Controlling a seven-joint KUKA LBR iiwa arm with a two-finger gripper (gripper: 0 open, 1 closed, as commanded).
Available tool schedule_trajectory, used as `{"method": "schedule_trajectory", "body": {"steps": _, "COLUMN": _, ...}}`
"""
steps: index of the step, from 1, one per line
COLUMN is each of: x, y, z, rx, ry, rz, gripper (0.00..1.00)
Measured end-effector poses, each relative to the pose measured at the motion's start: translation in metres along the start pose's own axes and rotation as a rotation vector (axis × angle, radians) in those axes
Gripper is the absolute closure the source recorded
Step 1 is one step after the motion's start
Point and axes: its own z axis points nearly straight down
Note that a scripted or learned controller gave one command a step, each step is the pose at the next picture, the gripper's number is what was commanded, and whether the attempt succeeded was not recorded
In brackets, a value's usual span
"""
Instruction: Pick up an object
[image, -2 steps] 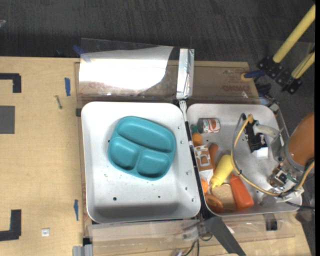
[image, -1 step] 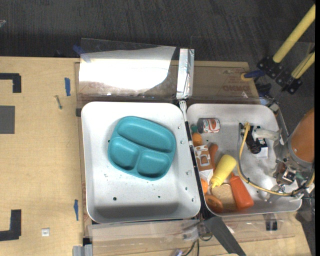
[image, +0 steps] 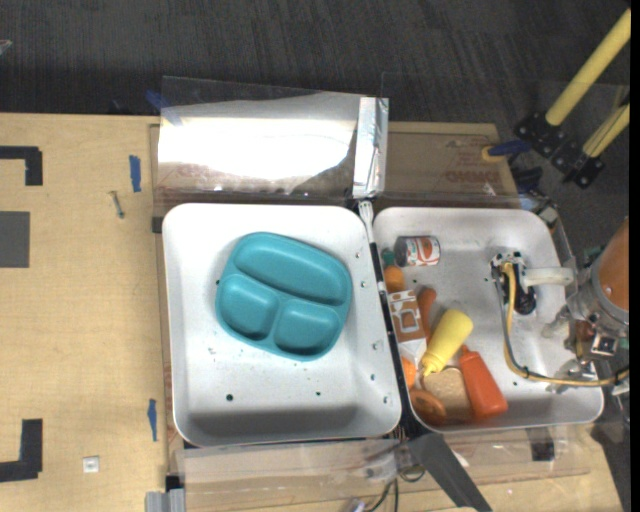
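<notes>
The right white bin holds a heap of small things along its left side. At the top lies a small can with a red and white label. Below it lie an orange carrot-like piece and a small printed carton. A yellow squeeze bottle lies slanted, and an orange-red block and a tan round piece sit at the bottom. My gripper hangs over the bin's right edge, apart from the heap.
The left white bin bears a teal divided plate. A shiny foil-like sheet lies behind the left bin. Yellow-handled tools stand at the far right. Bare bin floor lies between the heap and my gripper.
</notes>
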Motion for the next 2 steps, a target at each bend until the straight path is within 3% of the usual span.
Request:
{"method": "schedule_trajectory", "body": {"steps": 1, "x": -0.005, "y": 0.000, "z": 0.020, "rx": 0.000, "ry": -0.004, "rz": -0.037, "gripper": 0.00}}
{"method": "schedule_trajectory", "body": {"steps": 2, "x": -0.005, "y": 0.001, "z": 0.004, "rx": 0.000, "ry": 0.001, "rz": -0.032, "gripper": 0.00}}
